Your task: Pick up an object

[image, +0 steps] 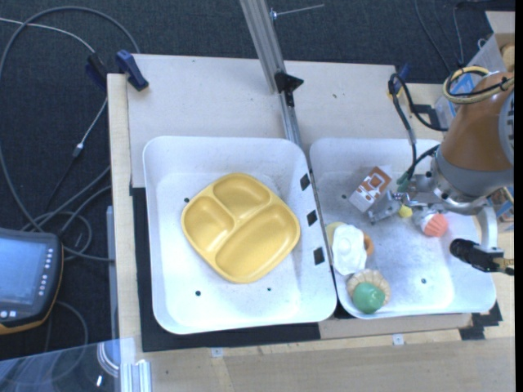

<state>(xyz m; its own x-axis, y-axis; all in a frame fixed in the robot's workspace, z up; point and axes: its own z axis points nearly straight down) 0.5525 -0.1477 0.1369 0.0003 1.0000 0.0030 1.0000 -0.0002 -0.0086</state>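
Carefully: your gripper (391, 211) sits low in the right bin (425, 288), just beside the carton (370, 188); jaw state I cannot tell. Centre over it before closing.

The yellow divided plate (240, 227) is occupying the centre of the left bin (163, 158), leaving open floor along its walls. In the right bin (327, 158), the small box (372, 188), white object (348, 247), green ball (368, 297) and orange ball (435, 224) are crowding the middle. The arm (478, 137) is blocking the right side. The near-right floor is lying open.
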